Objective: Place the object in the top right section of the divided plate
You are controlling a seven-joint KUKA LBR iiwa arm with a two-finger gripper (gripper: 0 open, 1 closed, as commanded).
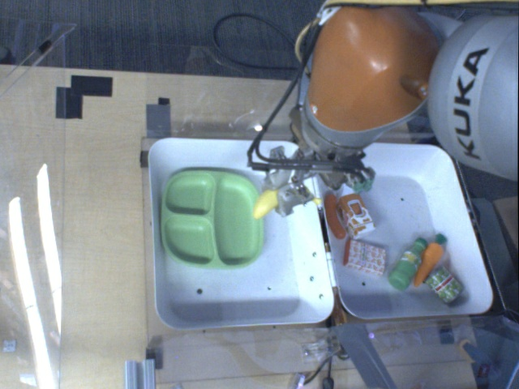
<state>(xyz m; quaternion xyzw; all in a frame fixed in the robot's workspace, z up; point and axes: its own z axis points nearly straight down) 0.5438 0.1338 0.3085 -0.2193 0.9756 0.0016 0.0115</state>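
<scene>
The arm point(381, 63) reached in from the right, and its orange band covered much of the upper part of the view. Under it, the gripper point(285, 197) hung over the right part of the left bin point(243, 298), near the wall between the two bins. A small yellow object point(265, 206), maybe a toy banana, was at the fingertips. It seemed to be held between the fingers, with the jaws narrow around it, but the view there was crowded and I could not be fully sure.

The yellow object was just at the right edge of the green divided plate point(212, 217), beside its large right section, and it touched or nearly touched the rim. The plate lay in the left part of the left bin.

In the right bin point(405, 185) lay several other things: a brown and white packet point(354, 214) close to the dividing wall, a flat red patterned packet point(366, 258) below it, a green bottle point(407, 264), an orange carrot point(431, 258) just beside the bottle, and a small green can point(443, 284) near the bottom right corner.
</scene>
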